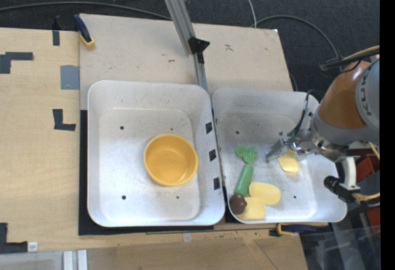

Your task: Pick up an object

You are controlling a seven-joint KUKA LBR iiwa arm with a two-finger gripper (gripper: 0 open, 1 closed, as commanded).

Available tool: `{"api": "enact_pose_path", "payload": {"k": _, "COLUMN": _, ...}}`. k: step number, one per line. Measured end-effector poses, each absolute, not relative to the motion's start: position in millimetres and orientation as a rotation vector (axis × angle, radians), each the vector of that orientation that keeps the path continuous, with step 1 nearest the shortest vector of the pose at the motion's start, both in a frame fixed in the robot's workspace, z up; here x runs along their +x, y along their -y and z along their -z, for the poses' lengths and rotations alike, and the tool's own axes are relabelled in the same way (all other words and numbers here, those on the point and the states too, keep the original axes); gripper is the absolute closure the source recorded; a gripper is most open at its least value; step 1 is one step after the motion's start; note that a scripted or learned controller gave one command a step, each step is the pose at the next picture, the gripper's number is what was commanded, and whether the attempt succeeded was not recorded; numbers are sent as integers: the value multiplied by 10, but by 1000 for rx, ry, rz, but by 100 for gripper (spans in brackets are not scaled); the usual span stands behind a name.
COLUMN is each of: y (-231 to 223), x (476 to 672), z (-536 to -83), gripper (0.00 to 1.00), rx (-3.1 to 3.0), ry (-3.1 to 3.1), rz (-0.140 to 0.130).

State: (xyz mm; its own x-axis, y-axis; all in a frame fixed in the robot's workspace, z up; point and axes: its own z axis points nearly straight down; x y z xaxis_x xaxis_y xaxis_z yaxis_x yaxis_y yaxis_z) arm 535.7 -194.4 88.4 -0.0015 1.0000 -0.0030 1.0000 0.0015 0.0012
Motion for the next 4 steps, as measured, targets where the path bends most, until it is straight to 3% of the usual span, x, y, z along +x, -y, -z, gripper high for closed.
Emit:
{"api": "enact_pose_path", "payload": {"k": 1, "y": 1938, "x": 5363, "z": -1006, "gripper": 100, "rx": 2217, "ry": -2223, "rz": -1}}
{"api": "enact_pose_path", "payload": {"k": 2, "y": 1940, "x": 5291, "z": -1593, "gripper": 100, "rx": 2218, "ry": -2220, "rz": -2}}
{"api": "enact_pose_path", "payload": {"k": 4, "y": 1872, "x": 5325, "z": -2567, "gripper": 100, "rx": 2216, "ry": -2221, "rz": -3}}
